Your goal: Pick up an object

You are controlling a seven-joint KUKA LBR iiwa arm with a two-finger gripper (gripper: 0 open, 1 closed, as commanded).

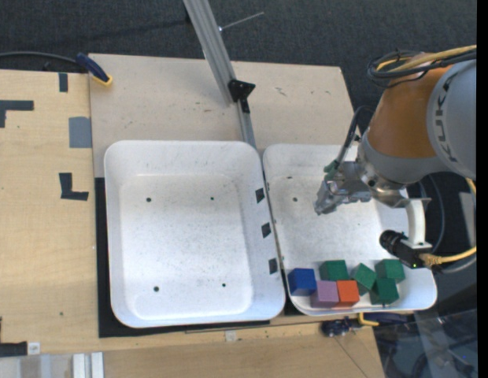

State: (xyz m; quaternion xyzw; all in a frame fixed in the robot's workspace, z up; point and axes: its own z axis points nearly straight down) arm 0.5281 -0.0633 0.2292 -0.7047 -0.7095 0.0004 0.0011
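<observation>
The gripper (332,199) hangs over the middle of the right bin (303,172), with nothing visible between its fingers; whether it is spread or pressed together I cannot tell. The things to pick lie well apart from it, crowded along the near edge of the same bin: a blue block (302,280), a purple block (327,292), an orange block (348,291) and several green blocks (334,271) touching one another. To do this well, I would aim for a block at the cluster's edge, such as the blue one, coming straight down with room either side. The left bin (181,227) sits beside it on a wooden bench (39,211), with dark carpet (110,14) beyond.
</observation>
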